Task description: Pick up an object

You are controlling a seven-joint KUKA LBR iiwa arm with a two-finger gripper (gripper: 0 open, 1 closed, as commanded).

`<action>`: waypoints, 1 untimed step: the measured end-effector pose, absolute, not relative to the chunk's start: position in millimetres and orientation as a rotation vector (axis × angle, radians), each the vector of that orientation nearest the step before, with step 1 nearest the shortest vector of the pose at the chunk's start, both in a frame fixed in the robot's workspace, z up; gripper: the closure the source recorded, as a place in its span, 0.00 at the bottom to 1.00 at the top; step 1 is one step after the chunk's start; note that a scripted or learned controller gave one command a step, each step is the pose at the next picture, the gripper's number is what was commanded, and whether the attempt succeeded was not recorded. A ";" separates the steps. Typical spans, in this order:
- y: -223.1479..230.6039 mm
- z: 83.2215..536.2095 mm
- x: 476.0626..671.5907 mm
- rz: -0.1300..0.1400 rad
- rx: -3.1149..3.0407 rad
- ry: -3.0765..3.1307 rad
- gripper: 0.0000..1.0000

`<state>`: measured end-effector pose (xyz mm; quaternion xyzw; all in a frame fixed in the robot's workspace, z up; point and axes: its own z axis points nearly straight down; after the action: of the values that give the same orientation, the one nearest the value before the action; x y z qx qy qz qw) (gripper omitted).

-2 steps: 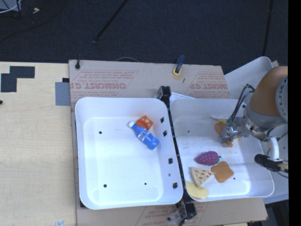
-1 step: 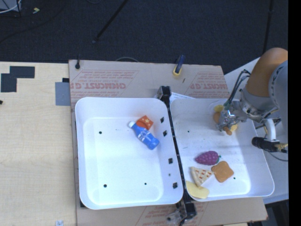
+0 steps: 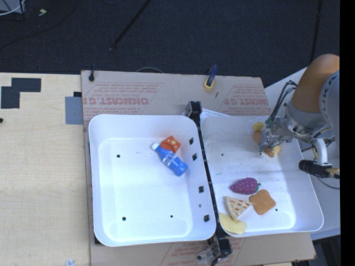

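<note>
You saw a bench (image 3: 39,176) with a brown cardboard sheet (image 3: 138,96) near its right edge. Two white bins (image 3: 105,165) (image 3: 299,204) sat side by side on the cardboard.

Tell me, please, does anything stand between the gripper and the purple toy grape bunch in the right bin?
Nothing visible does. The gripper is at the far right of the right white bin, by a small yellow-orange toy. The purple toy grape bunch lies nearer the camera, with bare bin floor between them.

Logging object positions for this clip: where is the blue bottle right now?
In the camera view, the blue bottle lies in the left bin, toward its upper right, touching a small orange-red block.
</note>
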<state>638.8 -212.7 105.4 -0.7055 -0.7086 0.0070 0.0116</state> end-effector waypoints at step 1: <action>-211.8 86.5 630.8 0.004 -2.217 -2.219 1.00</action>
<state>630.8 -211.8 86.5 -0.7067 -0.7075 0.0014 0.0023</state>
